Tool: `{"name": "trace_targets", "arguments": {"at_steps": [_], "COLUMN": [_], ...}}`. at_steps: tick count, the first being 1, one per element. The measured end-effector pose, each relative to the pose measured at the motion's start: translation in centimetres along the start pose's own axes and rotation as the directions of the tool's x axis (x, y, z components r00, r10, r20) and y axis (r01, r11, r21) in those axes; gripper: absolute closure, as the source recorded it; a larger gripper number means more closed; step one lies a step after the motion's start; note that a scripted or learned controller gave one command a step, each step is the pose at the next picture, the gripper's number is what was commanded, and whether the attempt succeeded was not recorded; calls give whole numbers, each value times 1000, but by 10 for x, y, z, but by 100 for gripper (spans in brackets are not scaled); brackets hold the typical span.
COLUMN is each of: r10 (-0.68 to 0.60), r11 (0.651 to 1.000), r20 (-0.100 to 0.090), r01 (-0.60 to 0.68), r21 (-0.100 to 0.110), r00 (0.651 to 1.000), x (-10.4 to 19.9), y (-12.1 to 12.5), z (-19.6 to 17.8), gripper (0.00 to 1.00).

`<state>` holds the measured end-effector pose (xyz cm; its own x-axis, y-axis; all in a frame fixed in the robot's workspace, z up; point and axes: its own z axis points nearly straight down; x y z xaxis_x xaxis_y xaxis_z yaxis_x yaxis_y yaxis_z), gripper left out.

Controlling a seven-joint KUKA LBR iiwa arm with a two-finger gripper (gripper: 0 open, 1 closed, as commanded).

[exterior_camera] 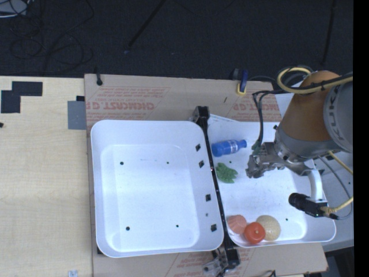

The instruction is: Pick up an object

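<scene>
Gripper sits right of centre frame, finger state cannot be told; green item lies just left of it in right bin, so a centred, straight descent is advised.

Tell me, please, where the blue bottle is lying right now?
The blue bottle lies in the right bin, at its far left, just above the green leafy piece.
</scene>
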<state>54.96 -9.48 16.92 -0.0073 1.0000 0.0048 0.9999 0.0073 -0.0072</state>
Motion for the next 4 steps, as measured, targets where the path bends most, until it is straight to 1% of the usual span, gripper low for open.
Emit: {"name": "trace_targets", "arguments": {"at_steps": [1,2,3,4], "r10": [2,1,1,3], "r11": [1000,1000,1000,1000], "r20": [3,4,3,3], "r01": [-2,-1,-1,-3], "r21": [-8,-8,-10,-12], "r00": [1000,1000,1000,1000], "x": [43,109,168,209], "y": [10,34,32,52], "z": [-43,-69,-131,-199], "gripper": [100,100,100,100]}}
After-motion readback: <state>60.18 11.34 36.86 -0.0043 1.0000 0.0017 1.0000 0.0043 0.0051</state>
